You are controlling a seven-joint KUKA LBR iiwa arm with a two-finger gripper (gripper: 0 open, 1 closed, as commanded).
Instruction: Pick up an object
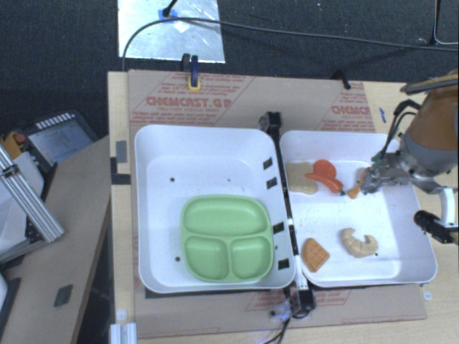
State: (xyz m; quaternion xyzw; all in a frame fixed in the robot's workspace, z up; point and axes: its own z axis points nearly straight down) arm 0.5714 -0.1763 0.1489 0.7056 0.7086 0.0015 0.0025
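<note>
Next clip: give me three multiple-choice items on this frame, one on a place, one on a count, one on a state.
1. Where does the green divided plate lie?
A. left bin
B. right bin
C. bare bench

2. How many loose items lie in the right bin?
A. one
B. four
C. seven

3. How does the plate sit?
A. on edge
B. upside down
C. flat, compartments up

Answers: 1 A, it rests in the left bin. 2 B, four separate pieces are there. 3 C, three hollows face up.

Right bin [401,264] centre open; toys ring it; gripper [366,183] above.
</note>
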